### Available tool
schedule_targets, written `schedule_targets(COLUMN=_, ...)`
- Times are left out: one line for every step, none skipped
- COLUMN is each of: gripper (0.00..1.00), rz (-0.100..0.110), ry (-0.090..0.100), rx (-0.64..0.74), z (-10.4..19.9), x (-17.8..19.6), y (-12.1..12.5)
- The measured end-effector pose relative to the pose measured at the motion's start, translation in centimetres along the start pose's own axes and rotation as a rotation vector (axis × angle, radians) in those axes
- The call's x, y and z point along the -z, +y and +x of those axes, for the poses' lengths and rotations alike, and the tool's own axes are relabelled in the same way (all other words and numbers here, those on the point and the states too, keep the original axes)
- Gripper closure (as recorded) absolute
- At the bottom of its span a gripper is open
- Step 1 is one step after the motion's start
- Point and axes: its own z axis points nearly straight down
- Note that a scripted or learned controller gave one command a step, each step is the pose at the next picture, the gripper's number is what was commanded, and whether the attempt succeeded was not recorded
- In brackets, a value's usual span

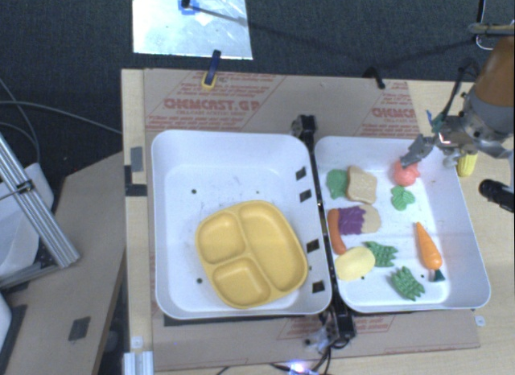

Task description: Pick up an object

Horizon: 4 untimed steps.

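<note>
The right white bin (471,236) holds several toy foods. A red tomato (406,175) lies near its far right corner. My gripper (420,152) hangs just above and behind the tomato, coming in from the right on the grey arm (491,108). Nothing is visibly held. Other pieces in this bin are a bread slice (362,184), a green leaf (336,182), purple grapes (352,220), a yellow lemon (355,264), an orange carrot (428,246) and a small green piece (401,199).
The left white bin (173,172) holds a yellow divided plate (251,253). A black divider (315,204) runs between the bins. More green pieces (407,283) lie at the right bin's near side. A shiny sheet (191,11) lies beyond the bench.
</note>
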Motion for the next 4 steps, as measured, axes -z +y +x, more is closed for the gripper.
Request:
schedule_targets(gripper=0.00, rz=0.005, ry=0.001, rx=-0.004, z=-0.8, x=-3.6, y=-4.1)
schedule_targets(gripper=0.00, rz=0.010, ry=0.004, rx=-0.004, z=1.0, x=-7.4, y=-11.4)
schedule_targets(gripper=0.00, rz=0.004, ry=0.002, rx=-0.005, z=-0.8, x=-9.3, y=-14.8)
schedule_targets(gripper=1.00, rz=-0.001, ry=-0.001, rx=-0.003, z=-0.8, x=-8.2, y=-14.5)
